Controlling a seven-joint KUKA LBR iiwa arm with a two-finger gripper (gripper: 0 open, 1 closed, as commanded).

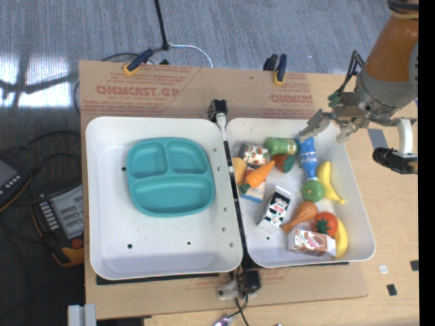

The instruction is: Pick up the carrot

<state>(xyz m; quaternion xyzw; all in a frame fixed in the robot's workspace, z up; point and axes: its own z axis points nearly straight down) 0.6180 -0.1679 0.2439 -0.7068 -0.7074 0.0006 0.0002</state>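
In the right bin (362,209), left of middle: carrot (258,174), orange, tapered, lying slantwise with its thick end up and to the right, towards a dark green tuft. Touches a small round printed toy above and a flat packet below; crowded on those sides, so probably best approached from above along its free flank.

Above the far right corner of the same bin: claw (329,129), spread, pinching nothing. Hangs over the blue bottle (308,154) and near the green vegetable (280,145), well apart from the carrot (a reach down and to the left is judged to remain before any closing).

Elsewhere in the right bin: cow-patterned carton (275,209), green ball (312,190), banana (330,180), tomato (327,223), red snack box (311,242). Also a second orange piece (300,216) near the tomato, browner and club-shaped; likely a drumstick, though easily mistaken for the target.

In the left bin (95,202): teal divided plate (170,176), flat, nothing on it.

Under both bins: brown cardboard sheet (122,90), pinned to the desk (394,263) by two yellow clamps (138,61), presumably to stop the bins sliding.

Task status: not yet begun on the carrot itself.
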